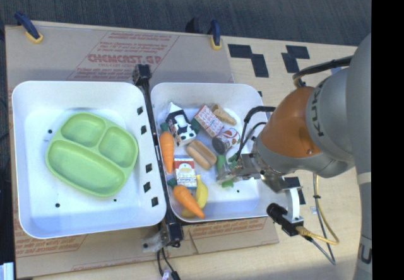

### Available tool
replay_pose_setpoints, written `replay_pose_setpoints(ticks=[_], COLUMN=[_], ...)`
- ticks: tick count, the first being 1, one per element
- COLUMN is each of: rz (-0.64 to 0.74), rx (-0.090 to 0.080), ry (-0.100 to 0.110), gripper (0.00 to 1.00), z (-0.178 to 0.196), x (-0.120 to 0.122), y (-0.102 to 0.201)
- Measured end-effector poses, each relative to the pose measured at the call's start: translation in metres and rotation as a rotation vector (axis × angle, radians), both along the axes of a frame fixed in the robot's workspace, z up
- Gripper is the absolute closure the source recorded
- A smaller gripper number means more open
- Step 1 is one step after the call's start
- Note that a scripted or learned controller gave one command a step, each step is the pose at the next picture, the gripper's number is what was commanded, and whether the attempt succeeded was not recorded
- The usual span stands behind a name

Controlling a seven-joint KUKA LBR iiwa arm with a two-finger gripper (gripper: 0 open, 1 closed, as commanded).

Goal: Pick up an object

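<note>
Toys fill the right bin (252, 93): two carrots, one (167, 151) lying lengthwise by the left wall and another (188, 201) near the front corner, a sausage (202, 154), a banana (201, 194) just beside the front carrot, a small carton (184, 171), a cow-patterned box (182, 128) and a red-and-white packet (210, 120). The tool (228, 175) sits low over the bin's right side, next to something green; whether its jaws are apart or together cannot be made out, and nothing is seen gripped. All these pieces look like light, hollow plastic or card, stiff but smooth, so likely to slide or roll if pinched off-centre. The sausage seems the easiest take: grip across its short width at the middle. Carrots taper, so hold near the thick end. The left bin (25, 146) carries a green divided plate (91, 154)
</note>
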State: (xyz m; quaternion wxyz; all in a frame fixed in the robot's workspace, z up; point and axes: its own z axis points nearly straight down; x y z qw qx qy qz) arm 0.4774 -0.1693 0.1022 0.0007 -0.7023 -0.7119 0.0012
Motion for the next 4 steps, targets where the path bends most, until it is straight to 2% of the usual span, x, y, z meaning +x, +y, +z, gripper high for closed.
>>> replay_pose_setpoints(ticks=[1, 4], rz=[-0.007, 0.014], rx=[0.0, -0.002], ry=[-0.005, -0.011], gripper=[1.0, 1.0], z=[0.121, 0.152], x=[0.0, 0.004], y=[0.011, 0.012])
